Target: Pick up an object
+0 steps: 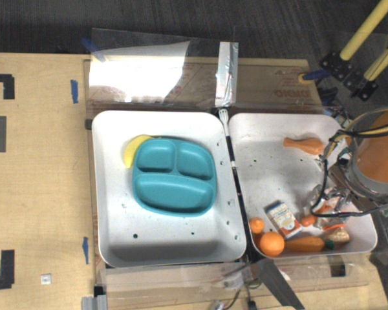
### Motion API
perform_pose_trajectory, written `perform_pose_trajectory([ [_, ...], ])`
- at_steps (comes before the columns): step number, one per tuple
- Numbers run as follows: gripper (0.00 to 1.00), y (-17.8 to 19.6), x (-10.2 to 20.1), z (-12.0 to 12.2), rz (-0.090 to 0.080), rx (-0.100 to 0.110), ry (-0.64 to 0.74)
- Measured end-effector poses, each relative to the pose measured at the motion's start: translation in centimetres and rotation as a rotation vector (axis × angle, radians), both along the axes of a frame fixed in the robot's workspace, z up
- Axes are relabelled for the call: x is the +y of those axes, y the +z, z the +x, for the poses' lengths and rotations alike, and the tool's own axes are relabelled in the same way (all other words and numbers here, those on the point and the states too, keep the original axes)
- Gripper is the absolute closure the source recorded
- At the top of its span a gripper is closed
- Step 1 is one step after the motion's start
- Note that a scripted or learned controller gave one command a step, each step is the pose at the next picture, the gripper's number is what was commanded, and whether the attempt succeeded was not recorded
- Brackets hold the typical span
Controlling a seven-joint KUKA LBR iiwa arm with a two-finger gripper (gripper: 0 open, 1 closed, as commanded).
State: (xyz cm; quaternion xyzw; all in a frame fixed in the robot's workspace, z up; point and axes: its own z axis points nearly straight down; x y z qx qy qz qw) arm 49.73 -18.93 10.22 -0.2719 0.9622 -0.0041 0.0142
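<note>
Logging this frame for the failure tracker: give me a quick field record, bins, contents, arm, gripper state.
left bin: teal divided plate, yellow item partly under its upper-left edge
right bin: orange ball, small orange ball, carrot, small white packet, orange piece near the top
arm: over right bin's right side
gripper: low among the bottom-right clutter; finger state cannot be told
held object: none visible

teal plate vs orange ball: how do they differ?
The teal plate sits in the left bin; the orange ball lies in the right bin, at its near edge. The teal plate is far larger, flat and split into three compartments; the orange ball is small and round. Both rest on white bin floor.
</note>
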Motion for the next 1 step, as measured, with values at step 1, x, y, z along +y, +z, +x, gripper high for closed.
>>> perform_pose_trajectory([
  [1, 1.0, 11.23, 3.36, 4.57, -0.001, 0.013, -0.049],
])
